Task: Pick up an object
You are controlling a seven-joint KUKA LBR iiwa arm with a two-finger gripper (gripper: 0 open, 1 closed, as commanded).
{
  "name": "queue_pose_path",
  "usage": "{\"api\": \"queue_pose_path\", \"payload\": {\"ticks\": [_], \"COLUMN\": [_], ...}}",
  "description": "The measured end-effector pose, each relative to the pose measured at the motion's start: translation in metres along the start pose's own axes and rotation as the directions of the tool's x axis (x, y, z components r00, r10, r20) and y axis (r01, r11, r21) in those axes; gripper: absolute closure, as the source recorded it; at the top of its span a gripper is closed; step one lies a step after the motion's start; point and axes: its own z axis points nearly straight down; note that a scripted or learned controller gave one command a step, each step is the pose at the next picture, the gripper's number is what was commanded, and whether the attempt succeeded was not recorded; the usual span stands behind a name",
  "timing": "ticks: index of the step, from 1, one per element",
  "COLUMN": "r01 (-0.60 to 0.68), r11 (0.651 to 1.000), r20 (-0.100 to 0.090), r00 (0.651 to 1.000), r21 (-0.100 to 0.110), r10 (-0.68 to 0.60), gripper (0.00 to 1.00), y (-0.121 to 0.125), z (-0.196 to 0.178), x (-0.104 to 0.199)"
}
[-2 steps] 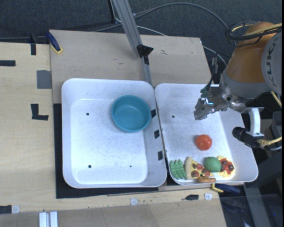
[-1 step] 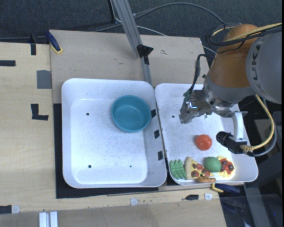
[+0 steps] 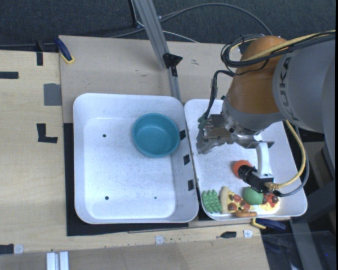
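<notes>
Where the arm reaches over the right bin (image 3: 287, 207), the gripper (image 3: 207, 140) hangs low at that bin's left wall; its grip cannot be judged; small toys (image 3: 242, 198) lie heaped in the near corner; a blue bowl (image 3: 155, 134) sits in the left bin (image 3: 96, 167).

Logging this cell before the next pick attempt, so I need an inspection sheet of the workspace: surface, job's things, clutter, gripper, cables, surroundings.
Surface: bench bearing two white bins, left bin and right bin.
Job's things: blue bowl in the left bin; small toys bunched at the right bin's near edge.
Clutter: nothing seen.
Gripper: gripper low over the right bin's left side, nothing seen held.
Cables: yellow cable and dark cables along the arm.
Surroundings: grey pole; dark floor.
</notes>
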Motion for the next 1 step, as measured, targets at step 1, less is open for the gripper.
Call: {"api": "queue_pose_path", "payload": {"ticks": [1], "r01": [0.000], "r11": [1.000], "r20": [0.000], "r00": [1.000], "r21": [0.000], "r10": [0.000], "gripper": [1.00], "y": [0.0003], "z": [-0.0061], "x": [0.0480]}}
